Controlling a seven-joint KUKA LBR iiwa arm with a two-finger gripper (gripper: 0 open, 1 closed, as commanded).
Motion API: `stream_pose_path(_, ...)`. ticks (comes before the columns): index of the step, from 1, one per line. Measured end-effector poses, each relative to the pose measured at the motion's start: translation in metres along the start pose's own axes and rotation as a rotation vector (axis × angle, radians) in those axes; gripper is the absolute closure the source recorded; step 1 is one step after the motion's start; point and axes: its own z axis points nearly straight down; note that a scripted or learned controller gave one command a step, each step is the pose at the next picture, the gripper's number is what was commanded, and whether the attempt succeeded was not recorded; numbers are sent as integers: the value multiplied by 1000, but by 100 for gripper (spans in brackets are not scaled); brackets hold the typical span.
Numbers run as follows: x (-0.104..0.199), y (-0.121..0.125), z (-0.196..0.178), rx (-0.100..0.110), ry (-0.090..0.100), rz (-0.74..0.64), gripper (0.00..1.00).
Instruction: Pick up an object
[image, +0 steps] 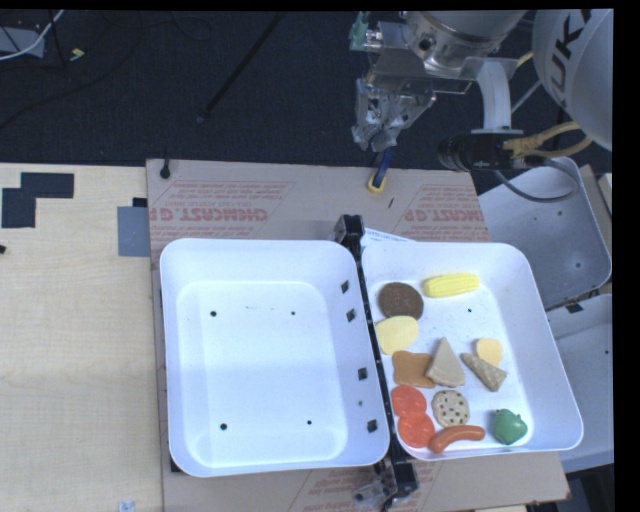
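- Tabletop (70, 330): two white bins side by side on cardboard.
- Left bin (260, 370): bare white floor.
- Right bin (530, 330): toy food lies here, well apart from the gripper.
- Gripper (380, 140): high beyond the tabletop's far edge, above the bins' divider; nothing visible between the fingers; opening cannot be told.
- Corn cob (451, 286): near the bin's far edge.
- Brown patty (400, 299): beside the corn.
- Sausage (456, 437): near edge.
- Green pepper (509, 426): near right corner.
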Motion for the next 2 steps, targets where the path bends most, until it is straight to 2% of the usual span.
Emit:
stream_pose_path(1, 9, 0, -56, 5, -1, 2, 100)
stream_pose_path(2, 114, -44, -52, 14, -1, -7, 100)
